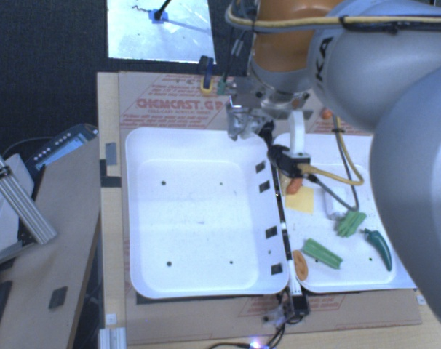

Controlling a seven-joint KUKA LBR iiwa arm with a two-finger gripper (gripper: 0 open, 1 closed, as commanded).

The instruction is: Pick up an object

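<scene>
Camera view reads red "CHEMCAST" lettering (178, 103) on the brown board beyond the left shallow white bin (144, 217). The right white bin (351, 276) holds a yellow flat square piece (301, 201), two light green pods (322, 254), a dark green pepper (378, 246) pointing near-right, and an orange piece (300, 265). The grey arm's gripper (244, 124) hangs over the bins' far divider; whether it is spread, I cannot tell.

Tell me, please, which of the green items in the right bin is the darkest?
The dark green pepper by the right edge; the two others are paler green.

Grey arm (380, 71) reaches leftward (orange band uppermost).
</scene>
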